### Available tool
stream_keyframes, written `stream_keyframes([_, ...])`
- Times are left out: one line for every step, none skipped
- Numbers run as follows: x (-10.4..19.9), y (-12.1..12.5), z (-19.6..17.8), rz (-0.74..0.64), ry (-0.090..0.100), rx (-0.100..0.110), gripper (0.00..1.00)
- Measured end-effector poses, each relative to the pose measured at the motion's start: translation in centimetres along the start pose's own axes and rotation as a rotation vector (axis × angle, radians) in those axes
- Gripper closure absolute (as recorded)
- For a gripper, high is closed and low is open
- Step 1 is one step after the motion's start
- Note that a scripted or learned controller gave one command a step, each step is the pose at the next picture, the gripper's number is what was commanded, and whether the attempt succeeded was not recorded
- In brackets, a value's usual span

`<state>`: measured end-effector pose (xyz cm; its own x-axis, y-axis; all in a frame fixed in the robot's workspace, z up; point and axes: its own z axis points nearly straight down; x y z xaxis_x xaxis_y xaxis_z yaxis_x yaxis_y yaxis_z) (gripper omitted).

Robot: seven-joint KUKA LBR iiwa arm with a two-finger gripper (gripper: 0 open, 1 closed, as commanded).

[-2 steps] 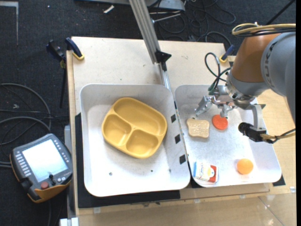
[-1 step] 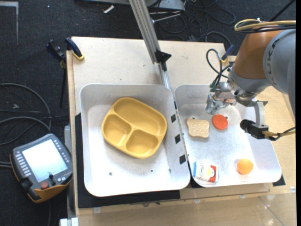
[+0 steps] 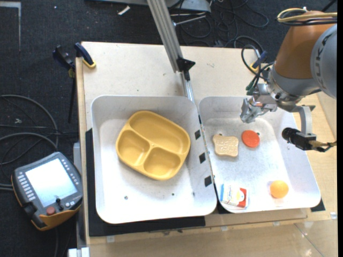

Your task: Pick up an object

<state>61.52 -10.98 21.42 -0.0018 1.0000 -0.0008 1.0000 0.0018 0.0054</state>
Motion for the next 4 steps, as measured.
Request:
stream_keyframes([0.1, 0.3, -6.4, -0.001, -0.001, -0.003, 1.00])
stream_keyframes([0.1, 0.3, -6.1, -0.001, 0.000, 0.004, 1.00])
stream_keyframes([5.9, -0.4, -6.2, -0.006, 0.003, 0.006, 1.00])
stream_keyframes([10.6, -2.3, -5.7, -0.006, 0.002, 0.008, 1.00])
